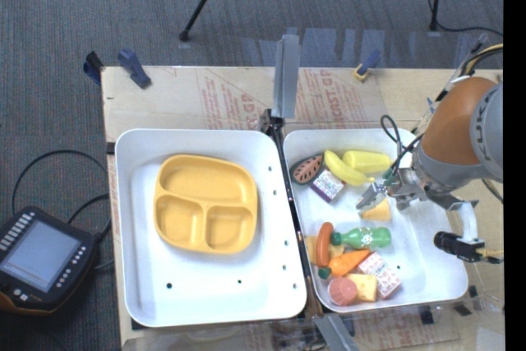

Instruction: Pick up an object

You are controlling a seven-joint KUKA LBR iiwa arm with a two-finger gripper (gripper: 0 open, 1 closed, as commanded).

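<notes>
Grey carpet surrounds the worktop (197, 99), a cardboard-topped surface carrying two shallow white bins across the middle of the frame. You will find the left bin (140, 275) holding a yellow divided tray (205, 203) and nothing to pick; all candidate objects sit in the right bin (440, 271), which explains why the arm (460, 131) reaches in from the right edge and hangs over that bin's upper half.

The claw (380, 195) sits low at centre right, directly above or touching a pale yellow wedge (378, 211). You cannot tell from this angle whether it is released or clenched, nor whether it grips anything.

Judged by position, the wedge is the likely target. It looks small, matt and cheese-like, lying just below the claw, with a green bottle (366, 238) beneath it. A banana (343, 168) and a purple box (328, 186) lie to its upper left; a carrot (349, 261) and a sausage (324, 242) crowd the lower left of the bin. Neighbours stand close, so a clean grasp is not assured.
</notes>
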